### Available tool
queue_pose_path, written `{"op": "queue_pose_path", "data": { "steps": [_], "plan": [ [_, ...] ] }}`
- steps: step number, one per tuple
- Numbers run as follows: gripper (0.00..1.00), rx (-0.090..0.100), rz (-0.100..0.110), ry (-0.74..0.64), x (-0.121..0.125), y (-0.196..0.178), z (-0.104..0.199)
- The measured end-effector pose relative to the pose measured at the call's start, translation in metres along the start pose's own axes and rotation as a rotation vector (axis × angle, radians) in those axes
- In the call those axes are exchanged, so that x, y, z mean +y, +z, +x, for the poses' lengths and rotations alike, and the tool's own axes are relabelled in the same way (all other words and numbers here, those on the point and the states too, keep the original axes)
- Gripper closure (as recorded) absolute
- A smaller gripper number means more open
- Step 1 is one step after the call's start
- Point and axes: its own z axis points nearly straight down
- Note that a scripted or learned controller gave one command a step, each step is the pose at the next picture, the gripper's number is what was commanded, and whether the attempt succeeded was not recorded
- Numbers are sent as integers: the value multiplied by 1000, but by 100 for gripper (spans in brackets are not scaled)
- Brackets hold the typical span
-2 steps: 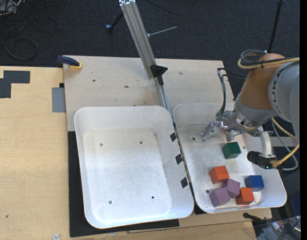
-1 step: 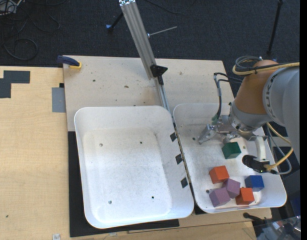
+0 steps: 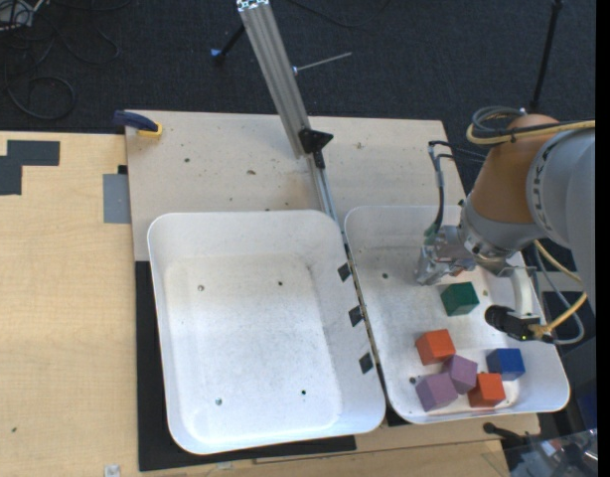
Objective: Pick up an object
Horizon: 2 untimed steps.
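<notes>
**Gripper low in right bin, cubes bunched near corner**

Bench layout, left to right: left bin, a shallow white tray with a speckled floor and nothing lying in it that I can make out. It sits touching the right bin along a shared edge marked by small black clips, probably so a thing lifted from one can be carried straight across to the other.

Right bin holds all the candidates. Green cube sits alone, farthest from the near rim. Nearer, a cluster: orange cube, two purple cubes touching each other, a second orange block and a blue cube by the right wall. The crowding would leave little finger room, so the lone green cube looks the easier pick.

Gripper hangs just beyond the green cube, to its far left, apparently apart from it. Whether its fingers are spread or closed, I cannot tell; no cube shows between them. Judgement: pick not yet made.
</notes>
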Motion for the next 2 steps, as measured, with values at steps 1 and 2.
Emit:
{"op": "queue_pose_path", "data": {
  "steps": [1,2],
  "plan": [
    [100,-2,-6,-2,-8,-51,-6],
    [100,-2,-6,-6,-6,-93,-7]
  ]
}}
